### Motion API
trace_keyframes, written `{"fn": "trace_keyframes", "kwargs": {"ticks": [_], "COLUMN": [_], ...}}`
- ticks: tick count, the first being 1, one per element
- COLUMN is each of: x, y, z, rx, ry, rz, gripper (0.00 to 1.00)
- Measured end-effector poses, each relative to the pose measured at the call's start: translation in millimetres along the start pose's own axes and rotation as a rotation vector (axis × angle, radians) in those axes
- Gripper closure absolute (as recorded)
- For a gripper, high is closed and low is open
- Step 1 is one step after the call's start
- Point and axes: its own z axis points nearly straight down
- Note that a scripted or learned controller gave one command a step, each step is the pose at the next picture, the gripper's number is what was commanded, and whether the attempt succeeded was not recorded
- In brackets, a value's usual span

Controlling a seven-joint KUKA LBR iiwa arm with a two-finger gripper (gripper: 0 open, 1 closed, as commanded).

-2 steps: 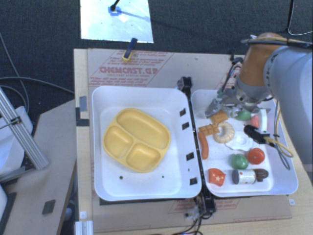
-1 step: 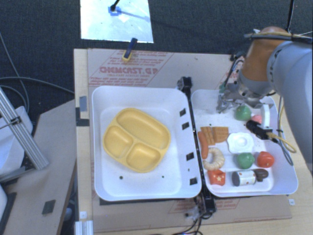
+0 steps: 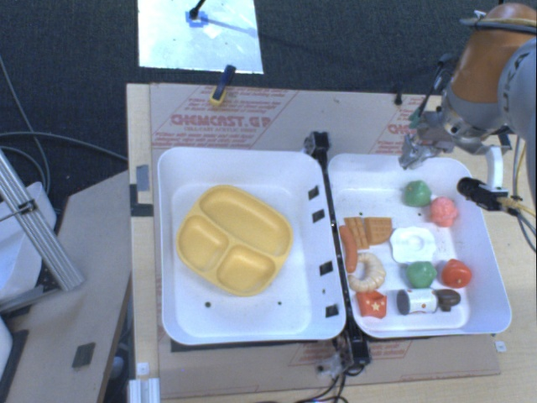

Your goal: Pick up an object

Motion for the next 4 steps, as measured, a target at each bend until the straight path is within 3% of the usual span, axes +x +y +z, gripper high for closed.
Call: {"fn": "trace_keyframes", "kwargs": {"ticks": [1, 2, 3, 4], "x": [-31, -74, -70, -70], "y": [-41, -54, -60, -35], "z": [-19, -24, -5, -5], "rx": [0.009, 0.008, 0.011, 0.005], "ry": [0.001, 0.000, 0.002, 0.002], "rz": [0.002, 0.002, -0.001, -0.005], "gripper": [1.00, 1.00, 1.00, 1.00]}}
